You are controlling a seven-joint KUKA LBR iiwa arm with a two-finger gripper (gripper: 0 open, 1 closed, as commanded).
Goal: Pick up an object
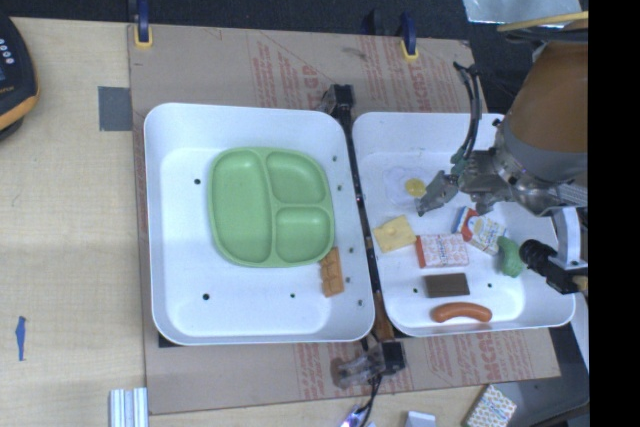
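1. Hovering over the middle of the right bin (400, 130), in the right half of the frame, the gripper (437, 192) hangs with its two dark fingers spread apart and nothing between them, so the pick is at its approach step, by my reading
2. Candidate objects lie below and around it in that bin: a small yellow piece (415, 186) just left of the fingertips, a yellow block (393, 234) lower left, a red-and-white packet (441, 250) beneath, a dark brown block (446, 286) and a sausage (461, 313) near the bottom edge, and a green item (510, 257) at lower right
3. Left of centre, the left bin (170, 215) holds a green divided plate (270, 206) and an orange-brown piece (331, 272)
4. Next, I judge, the arm must settle on one target, line the open fingers up on either side of it, descend and close; the small yellow piece is nearest
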